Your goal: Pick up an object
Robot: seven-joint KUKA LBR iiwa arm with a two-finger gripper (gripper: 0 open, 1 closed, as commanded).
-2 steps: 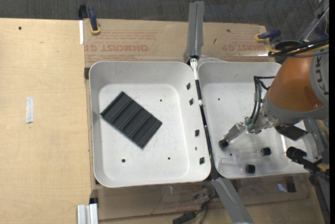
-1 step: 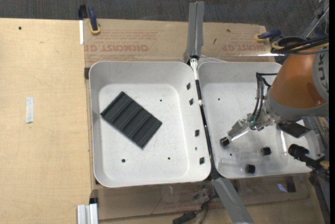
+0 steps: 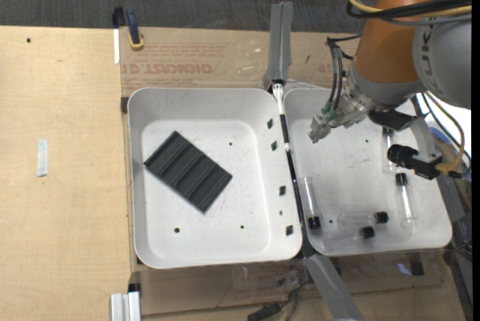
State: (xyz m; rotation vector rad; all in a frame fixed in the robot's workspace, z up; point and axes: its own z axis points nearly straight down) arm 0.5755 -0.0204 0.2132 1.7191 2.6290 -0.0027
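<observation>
Clear tubes with black caps are being seen lying loose along the near wall of the right bin, one stretched beside the bin's left wall and another near its right side; being round and light, they are judged to have rolled and settled against the low walls. Across the dividing rims, in the left bin, a dark ribbed panel is being shown flat on the floor, turned at a slant and well apart from every wall, so it is judged open to a grasp from above. Both bins are being carried by the desk, where a small pale strip is lying far to the left. The gripper is being held over the far-left part of the right bin, hanging from the arm and pointing down toward bare floor; nothing is being seen between its tips, and how far it is parted cannot be told at this size. No candidate object is being touched: the tubes are lying well apart from it, nearer the front.
</observation>
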